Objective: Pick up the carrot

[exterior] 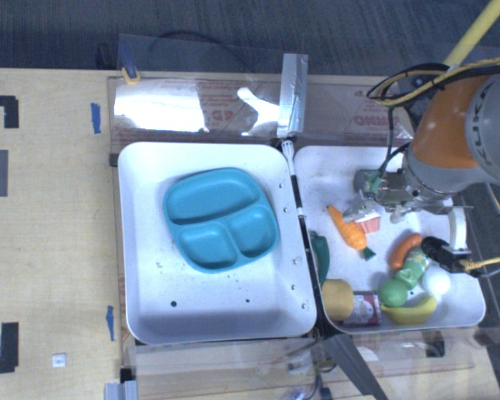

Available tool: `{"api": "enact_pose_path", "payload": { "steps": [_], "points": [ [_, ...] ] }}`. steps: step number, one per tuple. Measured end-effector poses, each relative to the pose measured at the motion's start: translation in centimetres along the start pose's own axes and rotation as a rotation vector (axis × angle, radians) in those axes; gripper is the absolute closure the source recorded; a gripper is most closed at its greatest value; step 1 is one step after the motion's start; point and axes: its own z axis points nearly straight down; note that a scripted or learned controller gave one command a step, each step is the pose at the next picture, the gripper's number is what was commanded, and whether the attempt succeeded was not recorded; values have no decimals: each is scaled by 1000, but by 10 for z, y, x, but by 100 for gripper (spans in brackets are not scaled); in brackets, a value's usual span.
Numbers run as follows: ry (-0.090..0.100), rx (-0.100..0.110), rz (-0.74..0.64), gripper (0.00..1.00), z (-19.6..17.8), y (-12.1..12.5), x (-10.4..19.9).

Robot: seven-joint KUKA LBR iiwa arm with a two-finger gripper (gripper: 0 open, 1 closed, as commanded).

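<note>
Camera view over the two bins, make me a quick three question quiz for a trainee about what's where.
1. True or false: the carrot lies in the same bin as the blue plate.
2. Which bin is the gripper over: A) the left bin, B) the right bin, C) neither?
3. Fill in: the plate has ___ compartments.

Key:
1. False. The carrot is in the right bin, the plate in the left.
2. B.
3. Three.
</note>
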Motion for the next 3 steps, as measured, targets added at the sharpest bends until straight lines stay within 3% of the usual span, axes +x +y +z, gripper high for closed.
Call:
{"api": "enact_pose_path", "payload": {
  "steps": [1,2,3],
  "points": [
    [-2,-7,42,0,42,-30,13],
    [-3,-13,44,100,30,-29,12],
    [1,-8,117,100,-82,-13,93]
  ]
}}
